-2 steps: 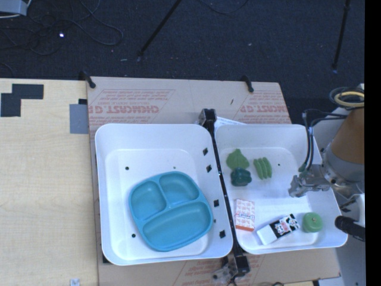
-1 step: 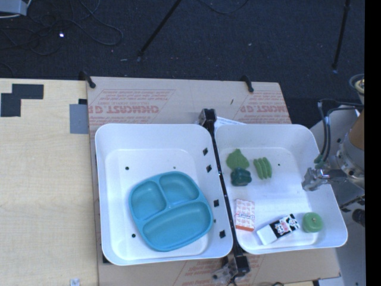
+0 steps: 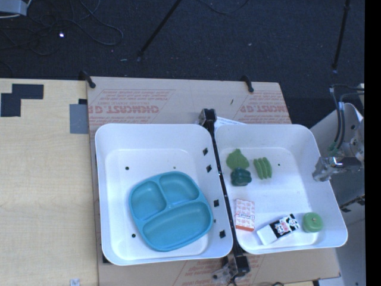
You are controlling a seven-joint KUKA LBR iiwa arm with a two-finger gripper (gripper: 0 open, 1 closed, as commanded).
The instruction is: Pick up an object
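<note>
Right bin (image 3: 324, 159), near edge: small black-and-white carton (image 3: 281, 228), likely light and stiff, best taken across its narrow sides. Just beside it, a round green piece (image 3: 312, 222), probably prone to slip. Further in, a flat red-printed packet (image 3: 244, 213). Far cluster of green toys (image 3: 239, 167). Tool (image 3: 333, 162) sits at the right rim; finger state undeterminable.

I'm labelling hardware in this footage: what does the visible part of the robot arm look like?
At the right edge, the arm shows pale grey-white rounded housing with a thin dark cable looping over it. A small metallic grey gripper part juts over the right bin's rim. No markings are legible.
</note>
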